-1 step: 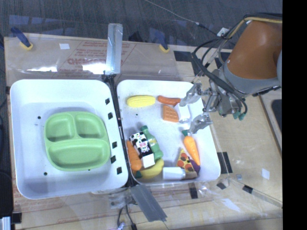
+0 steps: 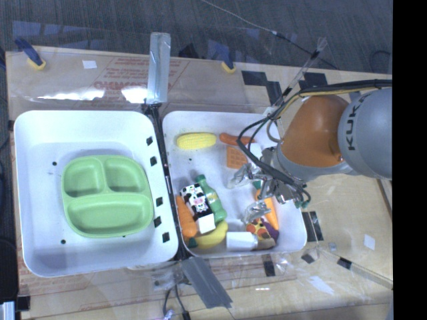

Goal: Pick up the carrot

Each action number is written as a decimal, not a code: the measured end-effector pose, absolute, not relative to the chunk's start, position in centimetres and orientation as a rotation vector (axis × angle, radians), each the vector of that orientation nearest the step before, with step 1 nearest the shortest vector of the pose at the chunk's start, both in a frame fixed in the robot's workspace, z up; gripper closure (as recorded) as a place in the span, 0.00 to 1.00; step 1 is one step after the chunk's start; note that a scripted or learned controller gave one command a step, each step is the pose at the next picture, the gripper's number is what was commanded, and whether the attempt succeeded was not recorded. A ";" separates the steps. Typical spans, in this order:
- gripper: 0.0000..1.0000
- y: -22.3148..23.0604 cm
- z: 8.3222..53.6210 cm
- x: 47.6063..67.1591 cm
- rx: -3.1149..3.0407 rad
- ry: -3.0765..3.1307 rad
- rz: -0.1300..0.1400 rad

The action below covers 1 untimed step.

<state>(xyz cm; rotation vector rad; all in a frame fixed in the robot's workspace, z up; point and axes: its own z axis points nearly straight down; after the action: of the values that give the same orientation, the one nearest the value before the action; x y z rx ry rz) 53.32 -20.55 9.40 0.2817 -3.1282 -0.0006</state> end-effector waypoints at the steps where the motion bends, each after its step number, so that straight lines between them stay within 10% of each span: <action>1: 1.00 -20.2 10.6 53.6 0.300 -3.131 0.001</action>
<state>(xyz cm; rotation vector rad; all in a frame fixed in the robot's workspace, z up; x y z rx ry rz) 53.61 -20.21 10.57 0.3000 -3.1307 0.0011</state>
